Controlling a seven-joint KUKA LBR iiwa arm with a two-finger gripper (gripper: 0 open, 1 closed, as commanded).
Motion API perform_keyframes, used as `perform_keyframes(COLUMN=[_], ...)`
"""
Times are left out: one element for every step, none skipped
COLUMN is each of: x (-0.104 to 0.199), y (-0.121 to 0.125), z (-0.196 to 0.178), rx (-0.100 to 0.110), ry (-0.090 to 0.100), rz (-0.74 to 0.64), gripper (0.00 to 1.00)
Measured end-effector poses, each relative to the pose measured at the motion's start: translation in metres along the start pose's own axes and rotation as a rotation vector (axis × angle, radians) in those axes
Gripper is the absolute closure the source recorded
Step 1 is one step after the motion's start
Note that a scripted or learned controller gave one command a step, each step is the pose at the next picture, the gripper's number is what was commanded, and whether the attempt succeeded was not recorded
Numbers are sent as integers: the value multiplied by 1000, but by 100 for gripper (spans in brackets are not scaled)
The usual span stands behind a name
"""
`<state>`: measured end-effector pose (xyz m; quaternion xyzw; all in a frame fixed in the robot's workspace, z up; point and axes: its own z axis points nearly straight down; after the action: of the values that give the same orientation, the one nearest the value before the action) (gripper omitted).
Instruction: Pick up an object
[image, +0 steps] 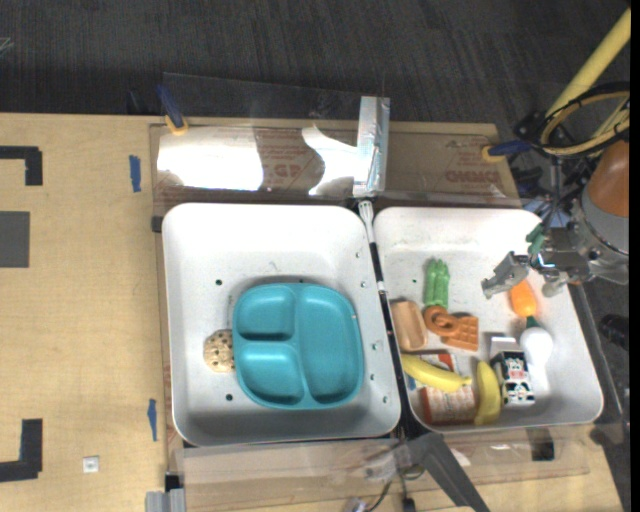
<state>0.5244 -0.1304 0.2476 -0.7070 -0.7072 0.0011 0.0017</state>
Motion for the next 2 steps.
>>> perform_keyframes(x=[0, 77], y=[0, 19], z=[0, 61], rx=[0, 2], ry=[0, 1], rz=[0, -246], gripper=[0, 0])
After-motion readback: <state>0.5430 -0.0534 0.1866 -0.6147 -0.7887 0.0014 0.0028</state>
